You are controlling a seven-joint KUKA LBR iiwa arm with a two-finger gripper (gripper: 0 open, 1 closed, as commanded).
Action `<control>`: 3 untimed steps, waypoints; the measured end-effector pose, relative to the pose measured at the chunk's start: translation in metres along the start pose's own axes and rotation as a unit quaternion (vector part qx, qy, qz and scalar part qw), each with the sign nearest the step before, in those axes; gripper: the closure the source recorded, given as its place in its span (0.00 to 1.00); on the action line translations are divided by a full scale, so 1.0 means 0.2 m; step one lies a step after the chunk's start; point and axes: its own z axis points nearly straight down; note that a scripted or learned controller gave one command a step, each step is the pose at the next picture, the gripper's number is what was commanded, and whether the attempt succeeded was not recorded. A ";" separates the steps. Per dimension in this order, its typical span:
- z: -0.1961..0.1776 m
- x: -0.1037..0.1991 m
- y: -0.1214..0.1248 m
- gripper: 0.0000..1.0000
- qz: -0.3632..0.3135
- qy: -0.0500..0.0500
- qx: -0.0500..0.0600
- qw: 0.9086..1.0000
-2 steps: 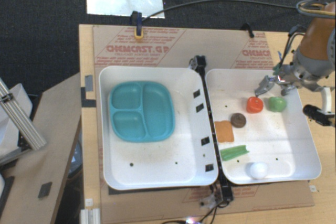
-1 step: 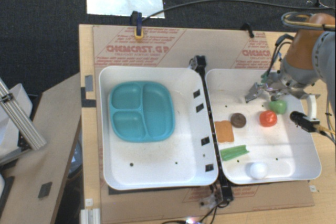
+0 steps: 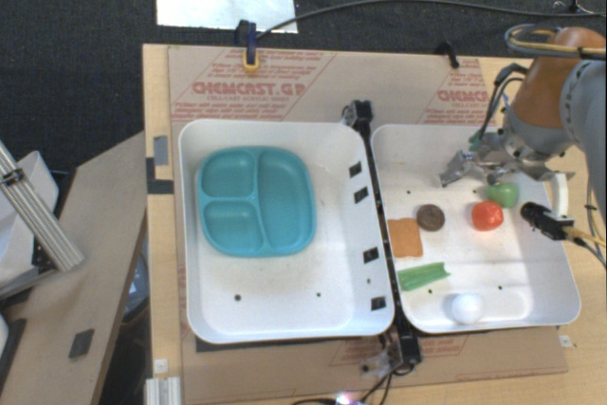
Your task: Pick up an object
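Approach stage: gripper (image 3: 471, 168), jaw state indiscernible, beside green object (image 3: 503, 194); next needs descent, then closure.

Arm (image 3: 569, 90) cut off at right edge
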 end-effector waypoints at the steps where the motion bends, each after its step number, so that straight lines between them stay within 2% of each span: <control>1: -0.06 0.00 0.01 1.00 -0.001 0.000 -0.002 1.000; 2: -0.29 0.02 0.04 1.00 0.000 0.000 -0.002 1.000; 3: -0.57 0.06 0.01 1.00 0.000 0.000 -0.001 1.000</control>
